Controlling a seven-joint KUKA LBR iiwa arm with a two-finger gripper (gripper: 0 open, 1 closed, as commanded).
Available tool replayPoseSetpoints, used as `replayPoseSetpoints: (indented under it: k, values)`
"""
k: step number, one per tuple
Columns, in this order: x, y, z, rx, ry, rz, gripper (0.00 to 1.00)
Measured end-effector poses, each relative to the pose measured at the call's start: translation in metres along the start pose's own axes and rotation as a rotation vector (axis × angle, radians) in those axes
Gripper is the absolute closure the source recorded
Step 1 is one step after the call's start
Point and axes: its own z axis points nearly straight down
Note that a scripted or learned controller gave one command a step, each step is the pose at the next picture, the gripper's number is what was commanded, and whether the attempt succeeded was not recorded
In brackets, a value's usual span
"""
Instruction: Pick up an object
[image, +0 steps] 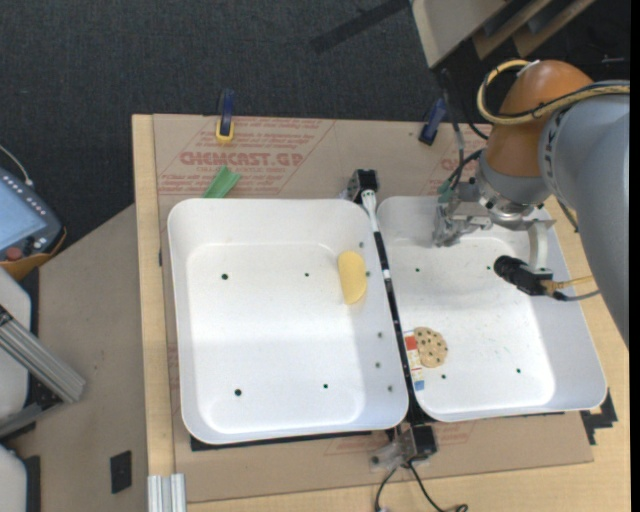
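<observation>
Left bin (200, 330): yellow piece (351, 277) near right wall, open floor elsewhere. Right bin (560, 385): cookie (430, 347) by left wall, much bare floor. Gripper (447, 232) low at far rim of right bin; grip state cannot be told.

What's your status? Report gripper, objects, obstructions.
Gripper low over right bin, far corner. Cookie near the divider, untouched. Yellow piece in left bin. Nothing lies between gripper and cookie.
</observation>
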Motion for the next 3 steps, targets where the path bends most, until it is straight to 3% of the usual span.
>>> replayPoseSetpoints:
  k: [1, 2, 3]
  values:
    - [0.09, -0.063, -0.095, 0.003, 0.007, -0.007, 1.0]
    - [0.153, -0.095, -0.132, 0.005, 0.005, -0.007, 1.0]
    - [0.19, -0.142, -0.233, -0.004, 0.006, -0.006, 1.0]
